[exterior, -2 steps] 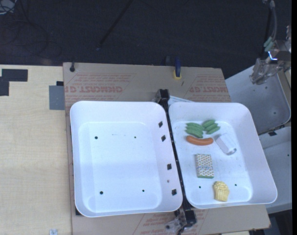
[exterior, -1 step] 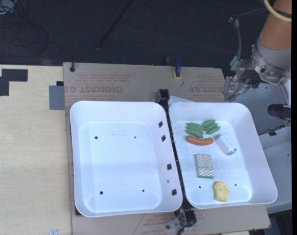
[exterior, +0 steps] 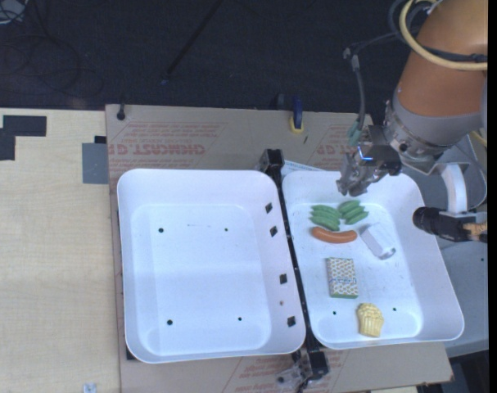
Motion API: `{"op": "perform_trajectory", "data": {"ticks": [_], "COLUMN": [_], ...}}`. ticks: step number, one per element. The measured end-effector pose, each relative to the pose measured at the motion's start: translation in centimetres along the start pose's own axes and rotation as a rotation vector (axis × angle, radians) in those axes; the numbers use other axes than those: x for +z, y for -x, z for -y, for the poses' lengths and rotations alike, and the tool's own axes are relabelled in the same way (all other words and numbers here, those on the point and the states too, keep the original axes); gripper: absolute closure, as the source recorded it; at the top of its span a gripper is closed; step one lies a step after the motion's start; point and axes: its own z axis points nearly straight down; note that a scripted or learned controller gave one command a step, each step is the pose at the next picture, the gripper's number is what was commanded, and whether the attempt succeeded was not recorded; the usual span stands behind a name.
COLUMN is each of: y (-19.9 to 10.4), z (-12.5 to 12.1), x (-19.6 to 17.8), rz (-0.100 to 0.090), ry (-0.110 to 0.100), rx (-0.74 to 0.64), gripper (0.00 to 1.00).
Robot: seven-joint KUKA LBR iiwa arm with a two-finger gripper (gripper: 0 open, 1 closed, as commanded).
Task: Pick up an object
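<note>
Camera view: the arm's pincer hangs over the far end of the right bin, its dark tip pointing down, too small and shadowed to tell how it stands or whether it has hold of anything. Just beneath and in front of it lie two green leafy pieces side by side, touching an orange sausage-shaped piece that rests crosswise along their near edge. Just right of the sausage sits a small clear-and-white cylinder, tilted. Nearer the camera, a patterned rectangular packet lies flat at the bin's middle, and a yellow corn-like piece rests near the front rim. The left bin adjoins the right one, the two joined by a black divider with clips. Both stand on a brown printed board on the pale wooden bench.
</note>
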Motion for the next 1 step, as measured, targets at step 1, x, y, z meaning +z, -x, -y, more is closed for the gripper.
{"op": "perform_trajectory", "data": {"ticks": [1], "y": [-3.88], "z": [-4.36], "x": [-2.03], "rz": [0.002], "ry": [0.005], "rx": [0.004], "gripper": [1.00]}}
